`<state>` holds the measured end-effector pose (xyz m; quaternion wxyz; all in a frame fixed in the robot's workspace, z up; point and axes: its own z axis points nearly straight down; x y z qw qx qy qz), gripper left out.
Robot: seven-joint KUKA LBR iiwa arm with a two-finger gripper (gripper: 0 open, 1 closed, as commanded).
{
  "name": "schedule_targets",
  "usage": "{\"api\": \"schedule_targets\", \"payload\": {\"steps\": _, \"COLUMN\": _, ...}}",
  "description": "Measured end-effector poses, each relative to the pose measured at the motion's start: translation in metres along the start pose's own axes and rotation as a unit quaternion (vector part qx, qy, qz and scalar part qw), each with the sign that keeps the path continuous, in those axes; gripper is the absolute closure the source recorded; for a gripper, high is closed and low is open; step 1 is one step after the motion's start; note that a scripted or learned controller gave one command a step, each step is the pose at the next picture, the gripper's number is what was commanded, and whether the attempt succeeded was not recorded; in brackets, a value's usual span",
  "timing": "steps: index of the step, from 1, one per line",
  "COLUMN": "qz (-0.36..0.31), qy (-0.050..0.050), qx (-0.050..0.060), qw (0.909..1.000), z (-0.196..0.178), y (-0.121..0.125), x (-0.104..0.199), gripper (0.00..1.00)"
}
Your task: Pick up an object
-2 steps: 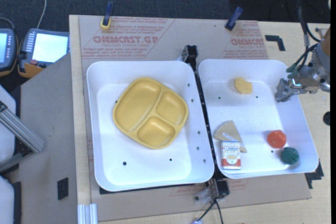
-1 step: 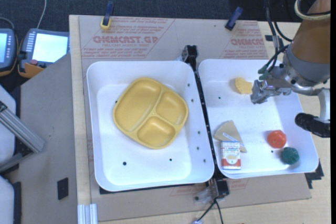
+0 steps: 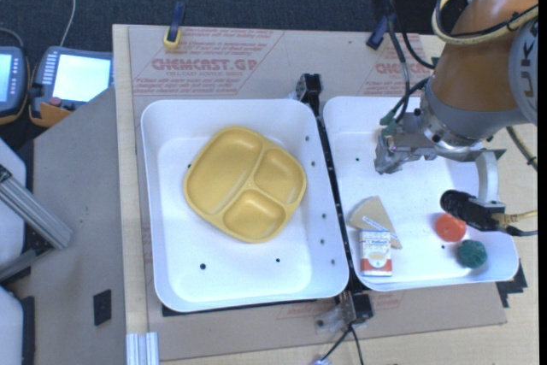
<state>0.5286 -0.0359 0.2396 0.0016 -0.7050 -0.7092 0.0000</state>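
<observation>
**End effector poised over the right bin, grasp state unclear**

End effector [image 3: 391, 151] hangs above the right bin [image 3: 359, 120], over bare floor; whether it is open or closed cannot be told. Candidate objects lie apart nearer the front: a tan wedge [image 3: 369, 214], small carton [image 3: 376, 254], orange ball [image 3: 450, 227] and green ball [image 3: 471, 253]. A yellow divided tray [image 3: 245, 183] sits in the left bin [image 3: 171, 269].
</observation>
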Motion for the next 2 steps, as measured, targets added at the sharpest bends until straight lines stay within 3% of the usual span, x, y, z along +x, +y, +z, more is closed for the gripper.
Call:
{"api": "schedule_targets", "payload": {"steps": 1, "qz": 0.0, "qy": 0.0, "qx": -0.002, "qw": 1.0, "z": -0.004, "y": 0.004, "x": 0.056, "gripper": 1.0}}
{"api": "schedule_targets", "payload": {"steps": 2, "qz": 0.0, "qy": -0.001, "qx": -0.001, "qw": 1.0, "z": 0.015, "y": 0.016, "x": 0.111, "gripper": 1.0}}
